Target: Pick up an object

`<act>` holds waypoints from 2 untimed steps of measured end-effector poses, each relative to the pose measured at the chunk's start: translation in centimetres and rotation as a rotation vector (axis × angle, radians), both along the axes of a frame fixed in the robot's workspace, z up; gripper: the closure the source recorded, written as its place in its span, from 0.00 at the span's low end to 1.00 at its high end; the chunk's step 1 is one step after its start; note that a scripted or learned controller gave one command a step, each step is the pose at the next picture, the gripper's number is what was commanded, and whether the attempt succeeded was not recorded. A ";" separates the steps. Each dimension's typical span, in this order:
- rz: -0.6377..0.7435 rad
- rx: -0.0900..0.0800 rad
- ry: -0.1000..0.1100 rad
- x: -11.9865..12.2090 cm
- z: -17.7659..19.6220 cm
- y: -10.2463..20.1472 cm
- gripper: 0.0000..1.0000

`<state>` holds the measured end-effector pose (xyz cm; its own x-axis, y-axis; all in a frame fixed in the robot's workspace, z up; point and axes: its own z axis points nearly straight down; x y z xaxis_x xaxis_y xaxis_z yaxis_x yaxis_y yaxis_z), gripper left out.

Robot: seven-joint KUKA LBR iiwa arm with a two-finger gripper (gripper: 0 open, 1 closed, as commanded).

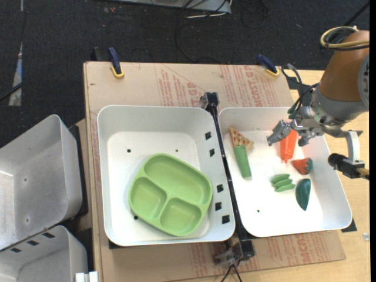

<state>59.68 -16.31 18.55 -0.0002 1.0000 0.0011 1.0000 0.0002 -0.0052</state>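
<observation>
My gripper [291,135] hangs over the upper right part of the right bin [329,216]. Its two dark fingers are spread wide, one on each side of the top end of an orange carrot [286,148]. The fingers look apart from the carrot, and I cannot tell whether the carrot rests on the bin floor. A red wedge-shaped piece [301,165] lies just below and to the right of the carrot. The grey arm with its orange band [343,69] comes in from the right.
The right bin also holds a brown waffle-like slice [239,138], a green cucumber [242,161], green pea pods [282,183] and a dark teal piece [303,193]. A green divided plate [170,194] lies in the left bin [117,157]. A black divider [222,157] separates the bins.
</observation>
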 end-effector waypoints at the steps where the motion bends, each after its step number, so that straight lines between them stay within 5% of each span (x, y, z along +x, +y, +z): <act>1: -0.002 0.000 0.000 -0.8 -5.0 -0.6 0.00; 2: -0.001 -0.002 -0.008 -0.6 -3.6 -0.6 1.00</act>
<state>59.11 -16.91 14.95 0.0010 1.0000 -0.0010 1.0000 -0.0010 0.0023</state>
